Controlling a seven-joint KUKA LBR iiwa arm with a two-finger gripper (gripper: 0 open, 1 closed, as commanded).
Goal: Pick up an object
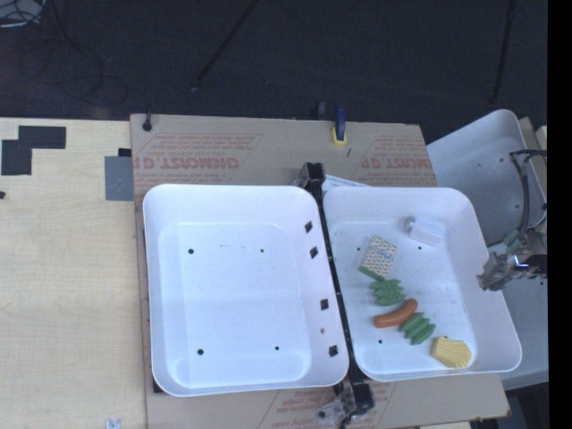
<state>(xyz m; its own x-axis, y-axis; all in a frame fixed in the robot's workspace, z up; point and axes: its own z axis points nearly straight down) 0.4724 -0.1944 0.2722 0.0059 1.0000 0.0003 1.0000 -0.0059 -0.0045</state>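
- While we look down on the bench from the one fixed camera, we see two shallow white plastic bins side by side: the left-hand bin [170, 239] and the right-hand bin [483, 239], which holds every loose object.
- At the right bin's 3 o'clock edge, just outside its rim, sits the grey two-finger gripper [497, 273]. It is small and blurred there, so we cannot tell how far its fingers stand apart, and we see nothing between them.
- Near the bin's centre, towards 11 o'clock, lies a small flat square card with a pale checked pattern [379, 255], tilted on one corner.
- Just below it, at about 6 o'clock from the card, lies a dark green leafy toy vegetable [386, 290].
- Next comes an orange sausage-shaped toy [396, 313], lying aslant and touching or nearly touching the green piece above it.
- A second green ridged toy piece [416, 329] lies at the sausage's 4 o'clock, and a yellow ridged toy like a corn cob [451, 353] lies at the bin's 5 o'clock corner.
- A pale, whitish block [425, 231] rests at the bin's 1 o'clock, well apart from the cluster.
- We judge the orange sausage the likeliest pick: probably light, stiff, smooth plastic that may roll or slip, so we would close across its narrow middle.
- We judge the flat card hardest to lift from the floor.
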